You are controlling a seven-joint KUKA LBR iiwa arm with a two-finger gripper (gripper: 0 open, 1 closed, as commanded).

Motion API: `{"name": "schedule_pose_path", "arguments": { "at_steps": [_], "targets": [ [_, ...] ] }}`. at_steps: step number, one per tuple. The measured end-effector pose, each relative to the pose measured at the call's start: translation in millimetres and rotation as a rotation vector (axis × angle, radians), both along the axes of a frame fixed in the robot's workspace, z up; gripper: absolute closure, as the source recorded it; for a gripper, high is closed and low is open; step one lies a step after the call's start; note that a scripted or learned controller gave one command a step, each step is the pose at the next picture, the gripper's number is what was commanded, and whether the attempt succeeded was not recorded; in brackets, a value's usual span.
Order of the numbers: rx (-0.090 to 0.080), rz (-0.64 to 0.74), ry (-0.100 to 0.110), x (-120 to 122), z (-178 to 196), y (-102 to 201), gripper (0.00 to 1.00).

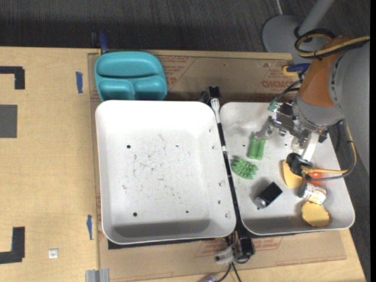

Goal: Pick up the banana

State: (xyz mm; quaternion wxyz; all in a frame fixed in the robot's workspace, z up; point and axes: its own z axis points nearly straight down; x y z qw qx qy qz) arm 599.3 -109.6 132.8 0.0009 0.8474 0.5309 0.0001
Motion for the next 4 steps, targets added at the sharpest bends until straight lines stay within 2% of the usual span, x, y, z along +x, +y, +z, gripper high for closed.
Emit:
{"name": "schedule_pose_path", "arguments": {
  "at_steps": [1,2,3,4],
  "targets": [
    [0.004,0.091,0.004,-51.7,51.8,84.0,0.00],
    [0.003,0.013,0.006,-105.1,51.3,159.7,0.00],
    [0.002,0.158,0.006,-120.8,18.1,262.0,0.00],
    [0.002,0.426,0.002,-119.9,-46.7,321.6,0.00]
  ]
}}
